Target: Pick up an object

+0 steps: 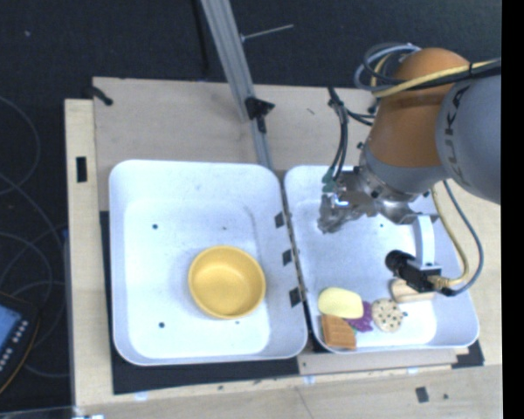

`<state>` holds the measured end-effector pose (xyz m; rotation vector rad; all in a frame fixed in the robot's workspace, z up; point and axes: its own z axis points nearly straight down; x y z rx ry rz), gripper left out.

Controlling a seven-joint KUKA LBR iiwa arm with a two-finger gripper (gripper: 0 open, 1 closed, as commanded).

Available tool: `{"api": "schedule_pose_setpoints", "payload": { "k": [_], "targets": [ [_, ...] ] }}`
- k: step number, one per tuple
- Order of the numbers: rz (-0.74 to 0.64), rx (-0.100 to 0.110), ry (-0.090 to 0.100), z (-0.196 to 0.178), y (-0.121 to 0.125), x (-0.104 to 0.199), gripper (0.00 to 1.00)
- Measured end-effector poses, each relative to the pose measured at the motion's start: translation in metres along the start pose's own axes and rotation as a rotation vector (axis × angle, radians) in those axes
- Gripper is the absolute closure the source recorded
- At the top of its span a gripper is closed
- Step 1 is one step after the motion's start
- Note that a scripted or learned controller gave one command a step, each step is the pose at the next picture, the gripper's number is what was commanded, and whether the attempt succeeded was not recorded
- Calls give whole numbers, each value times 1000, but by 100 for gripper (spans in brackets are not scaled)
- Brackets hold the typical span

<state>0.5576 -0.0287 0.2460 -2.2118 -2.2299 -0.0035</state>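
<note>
End effector (332, 215) over right bin (360, 264), yellow bowl (226, 281) in left bin (157, 208)

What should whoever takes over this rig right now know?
End effector: over the far left part of the right bin, above bare floor; nothing visibly held.
Things: yellow bowl upright in the left bin; yellow lump, brown wafer, purple piece and speckled disc clustered at the right bin's near edge.
Done: nothing lifted.
Left: choose a target, descend, grasp, lift.
</note>
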Motion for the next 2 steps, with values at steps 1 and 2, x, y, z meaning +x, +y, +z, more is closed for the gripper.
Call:
{"api": "schedule_pose_setpoints", "payload": {
  "k": [1,2],
  "targets": [
    [2,1,-2,7,-14,42,100],
    [-2,2,1,4,-30,103,100]
  ]
}}
